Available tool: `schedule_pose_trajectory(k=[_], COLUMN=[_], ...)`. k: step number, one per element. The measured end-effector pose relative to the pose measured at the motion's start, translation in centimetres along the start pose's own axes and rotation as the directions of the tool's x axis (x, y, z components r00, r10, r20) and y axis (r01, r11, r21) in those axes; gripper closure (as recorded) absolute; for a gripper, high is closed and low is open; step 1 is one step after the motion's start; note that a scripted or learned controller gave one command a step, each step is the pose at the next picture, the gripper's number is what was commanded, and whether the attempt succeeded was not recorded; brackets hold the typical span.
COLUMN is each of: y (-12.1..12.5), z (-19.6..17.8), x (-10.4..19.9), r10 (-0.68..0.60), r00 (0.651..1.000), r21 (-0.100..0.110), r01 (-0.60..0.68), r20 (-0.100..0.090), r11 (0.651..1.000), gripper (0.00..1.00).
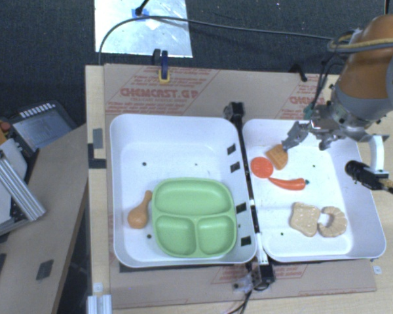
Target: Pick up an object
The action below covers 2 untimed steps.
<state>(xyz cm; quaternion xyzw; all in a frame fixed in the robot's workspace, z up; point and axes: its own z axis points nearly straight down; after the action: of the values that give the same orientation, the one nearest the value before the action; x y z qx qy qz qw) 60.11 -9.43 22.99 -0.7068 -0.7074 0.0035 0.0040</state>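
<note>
My gripper (pixel 310 140) hangs over the back of the right bin (pixel 363 205), open, with nothing between its fingers. Its left finger (pixel 293 136) points down at an orange-brown food piece (pixel 277 156) lying just below and left of its tip; I cannot tell if they touch. A round red slice (pixel 261 167) lies next to that piece, and a red chili (pixel 288 183) sits in front of it. Nearer the front rest a toast slice (pixel 305 219) and a curved pastry (pixel 333 221).
The left bin (pixel 128 142) holds a green divided plate (pixel 194 216) and a tan drumstick (pixel 140 211) at the plate's left. A black divider with clips (pixel 242 169) runs between the bins. The back of the left bin is bare white floor.
</note>
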Motion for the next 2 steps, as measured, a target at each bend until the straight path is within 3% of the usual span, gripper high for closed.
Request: schedule_pose_trajectory(k=[1,2], y=[0.2,0.4], z=[-0.7,5.3], x=[0.0,-0.6], r10=[-0.002,0.000], r00=[1.000,1.000], r21=[-0.012,-0.008], r01=[0.002,0.000], r20=[0.001,0.001], r11=[1.000,1.000], gripper=[0.00,0.00])
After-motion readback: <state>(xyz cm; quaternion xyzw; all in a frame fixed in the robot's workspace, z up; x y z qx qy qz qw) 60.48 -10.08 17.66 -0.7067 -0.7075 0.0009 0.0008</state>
